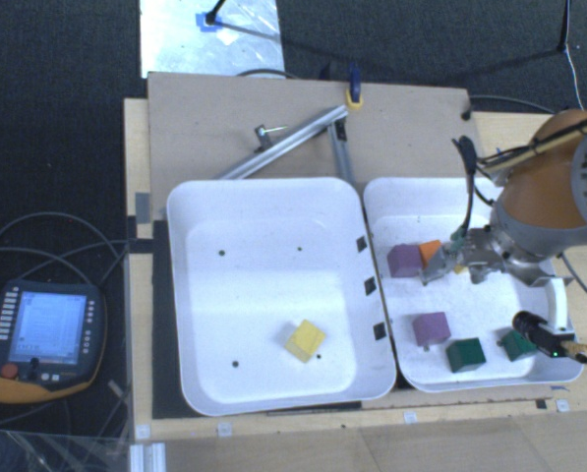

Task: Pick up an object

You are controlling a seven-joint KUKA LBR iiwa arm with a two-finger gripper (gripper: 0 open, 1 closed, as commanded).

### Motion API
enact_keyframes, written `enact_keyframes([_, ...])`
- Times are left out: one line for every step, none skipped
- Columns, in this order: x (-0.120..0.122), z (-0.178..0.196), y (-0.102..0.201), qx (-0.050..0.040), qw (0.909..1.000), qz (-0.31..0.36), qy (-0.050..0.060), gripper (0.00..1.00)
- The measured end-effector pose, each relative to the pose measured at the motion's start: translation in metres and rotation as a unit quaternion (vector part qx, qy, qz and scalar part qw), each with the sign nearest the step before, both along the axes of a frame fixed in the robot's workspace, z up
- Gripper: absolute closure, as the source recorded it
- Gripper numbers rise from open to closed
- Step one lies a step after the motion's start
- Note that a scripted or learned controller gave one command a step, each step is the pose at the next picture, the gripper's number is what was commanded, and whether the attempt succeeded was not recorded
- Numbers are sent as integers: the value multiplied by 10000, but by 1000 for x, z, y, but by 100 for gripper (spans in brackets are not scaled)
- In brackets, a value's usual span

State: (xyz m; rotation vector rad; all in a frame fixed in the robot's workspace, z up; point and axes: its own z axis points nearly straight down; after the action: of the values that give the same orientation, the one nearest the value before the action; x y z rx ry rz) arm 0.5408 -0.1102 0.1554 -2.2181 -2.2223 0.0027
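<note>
In the right bin [411, 197] lie a purple block [404, 260] and an orange block [430, 252] side by side at the left. Nearer the front are a second purple block [431, 327], a green block [465, 353] and another green block [517, 343]. A yellow block [305, 340] sits alone in the left bin [264, 205], near its front. My gripper [457, 261] hangs low over the middle of the right bin, just right of the orange block. The grey wrist above hides its tip.
The orange-banded arm [549, 190] reaches in over the right bin's right side. A metal bar [283, 144] lies on the brown board behind the bins. A teach pendant [42, 337] rests on the floor to the left.
</note>
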Motion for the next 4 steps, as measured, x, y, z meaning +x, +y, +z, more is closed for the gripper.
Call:
enact_keyframes([-5,-56,-9,2,10000,-2,7,0])
enact_keyframes([-5,-65,-9,-1,10000,2,-13,0])
enact_keyframes([-4,-54,-9,0,10000,13,-29,100])
enact_keyframes([-1,8,-4,-7,10000,18,-49,100])
